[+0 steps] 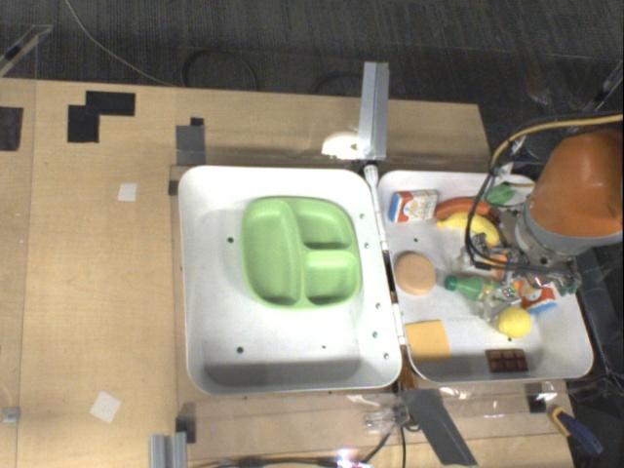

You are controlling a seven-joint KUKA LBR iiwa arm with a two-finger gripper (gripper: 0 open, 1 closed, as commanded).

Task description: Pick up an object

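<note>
The right bin [575, 359] holds several small objects: a white and red carton [413, 206], a round tan bun [416, 273], a green bottle [465, 284], a yellow banana [473, 227], an orange carrot [454, 208], a yellow lemon [515, 323], an orange cheese square [427, 338] and a brown chocolate bar [506, 361]. The arm reaches in from the right, its orange band above the bin's right side. My gripper [509, 283] is low among the objects, just right of the green bottle and above the lemon. Cables and the wrist hide its tips.
The left bin [210, 354] holds a green divided tray [298, 250]. A metal post [373, 110] stands behind the wall between the bins. Wooden bench surface stretches to the left.
</note>
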